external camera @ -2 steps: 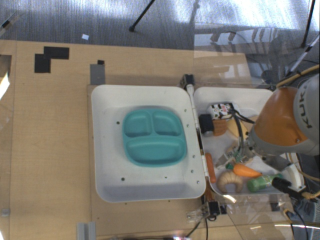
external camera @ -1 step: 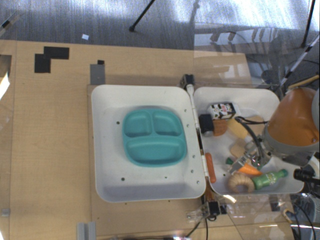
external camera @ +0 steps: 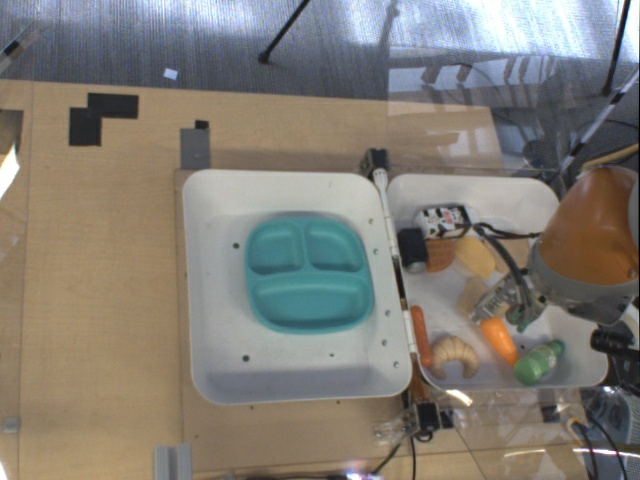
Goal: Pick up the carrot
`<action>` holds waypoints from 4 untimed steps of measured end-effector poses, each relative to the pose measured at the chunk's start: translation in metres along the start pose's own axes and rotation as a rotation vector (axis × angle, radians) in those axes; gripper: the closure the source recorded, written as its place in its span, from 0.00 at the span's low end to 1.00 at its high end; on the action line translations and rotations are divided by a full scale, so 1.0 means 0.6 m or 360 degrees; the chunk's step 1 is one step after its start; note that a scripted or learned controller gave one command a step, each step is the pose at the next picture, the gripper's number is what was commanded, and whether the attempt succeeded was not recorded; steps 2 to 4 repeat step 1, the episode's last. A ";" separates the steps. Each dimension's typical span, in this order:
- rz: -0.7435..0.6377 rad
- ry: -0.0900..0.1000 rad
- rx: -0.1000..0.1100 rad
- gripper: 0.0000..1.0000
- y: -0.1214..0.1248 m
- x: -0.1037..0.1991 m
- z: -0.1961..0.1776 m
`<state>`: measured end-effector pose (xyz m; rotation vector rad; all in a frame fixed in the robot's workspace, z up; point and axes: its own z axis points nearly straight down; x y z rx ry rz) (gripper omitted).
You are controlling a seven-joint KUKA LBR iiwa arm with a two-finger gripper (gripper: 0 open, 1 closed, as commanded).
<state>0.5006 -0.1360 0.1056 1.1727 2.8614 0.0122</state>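
Observation:
The carrot (external camera: 499,340) is a short orange piece lying in the right bin (external camera: 520,190), near its front wall. It slants from upper left to lower right. My gripper (external camera: 507,308) hangs low in that bin, right over the carrot's upper end and touching or nearly touching it. The orange-banded wrist (external camera: 592,233) looms above it from the right and hides the bin's right side.
Around the carrot lie a croissant (external camera: 455,354), a thin red-orange stick (external camera: 419,333), a green item (external camera: 538,361), a tan chunk (external camera: 470,294), a yellow wedge (external camera: 477,256), a dark cylinder (external camera: 415,250) and a black-and-white item (external camera: 443,220). The left bin (external camera: 215,268) holds a teal divided plate (external camera: 308,273).

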 end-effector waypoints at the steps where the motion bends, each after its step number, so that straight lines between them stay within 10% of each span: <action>1: 0.0196 0.0041 0.0019 1.00 0.073 0.068 -0.169; 4: 0.0196 0.0041 0.0019 1.00 0.073 0.068 -0.169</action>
